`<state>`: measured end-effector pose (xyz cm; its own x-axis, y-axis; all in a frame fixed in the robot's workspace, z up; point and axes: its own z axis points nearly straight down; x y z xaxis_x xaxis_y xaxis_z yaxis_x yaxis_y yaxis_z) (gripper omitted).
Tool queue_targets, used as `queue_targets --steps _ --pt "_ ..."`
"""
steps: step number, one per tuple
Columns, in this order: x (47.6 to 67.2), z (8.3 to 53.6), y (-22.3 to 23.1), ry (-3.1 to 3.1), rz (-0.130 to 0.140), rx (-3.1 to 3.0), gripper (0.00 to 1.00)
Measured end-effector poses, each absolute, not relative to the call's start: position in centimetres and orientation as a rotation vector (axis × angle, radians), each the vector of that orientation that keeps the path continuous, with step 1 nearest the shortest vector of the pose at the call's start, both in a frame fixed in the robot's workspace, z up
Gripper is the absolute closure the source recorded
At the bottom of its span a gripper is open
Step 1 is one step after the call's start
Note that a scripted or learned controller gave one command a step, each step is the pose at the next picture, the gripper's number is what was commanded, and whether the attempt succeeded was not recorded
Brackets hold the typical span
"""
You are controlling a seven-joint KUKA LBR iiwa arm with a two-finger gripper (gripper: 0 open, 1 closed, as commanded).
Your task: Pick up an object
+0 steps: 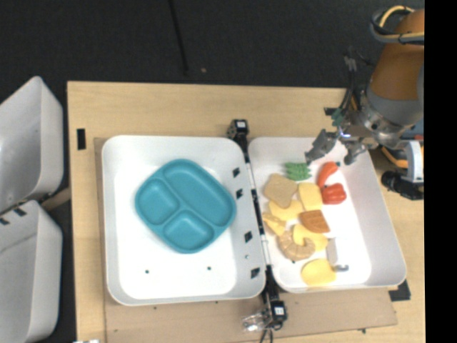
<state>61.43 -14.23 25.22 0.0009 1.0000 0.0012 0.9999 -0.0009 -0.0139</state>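
My gripper hangs over the back of the right bin, its two dark fingers spread open with nothing between them. Just below it lie an orange-red piece and a red piece. A green leafy piece sits just left of them. Further forward lies a pile of toy food: a tan bread slice, a yellow cheese block, a brown-orange piece, a ring-shaped pastry and a yellow round piece.
The left bin holds a blue divided plate. A black hinge strip runs between the bins. A small grey item lies near the yellow piece. The arm's orange body stands at the upper right.
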Motion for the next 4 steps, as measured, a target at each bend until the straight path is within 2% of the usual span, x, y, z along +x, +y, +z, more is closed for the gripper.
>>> queue_targets --steps 1,2,4 --pt "61.6 25.8 -14.2 -2.221 0.004 -2.218 0.0" --pt "60.8 19.6 -14.4 -2.217 0.011 -2.217 0.0" --pt "61.1 9.9 -15.4 -2.219 0.0 -2.226 0.0"
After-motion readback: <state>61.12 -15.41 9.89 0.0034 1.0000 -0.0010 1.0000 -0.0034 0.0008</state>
